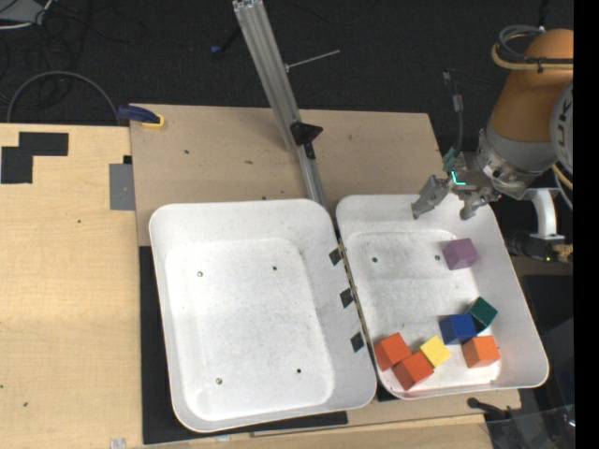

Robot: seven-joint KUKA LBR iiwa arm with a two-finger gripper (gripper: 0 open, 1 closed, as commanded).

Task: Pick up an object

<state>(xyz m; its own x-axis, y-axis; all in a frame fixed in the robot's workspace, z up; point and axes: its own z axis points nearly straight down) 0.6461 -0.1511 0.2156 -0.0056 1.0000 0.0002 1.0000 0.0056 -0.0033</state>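
Observation:
My gripper [449, 204] hangs over the far edge of the right bin [412, 215], its two fingers spread open with nothing between them. A purple block [460, 253] lies just below and to the right of it, apart from the fingers. At the near end of the same bin sit a green block [484, 311], a blue block [458, 328], a yellow block [435, 352], an orange block [481, 351] and two red-orange blocks [403, 360] close together.
The left bin [187, 251] lies beside the right one, with black clips [344, 297] along the shared rim. A slanted aluminium rail [278, 92] rises behind the bins. The wooden bench [65, 251] stretches to the left.

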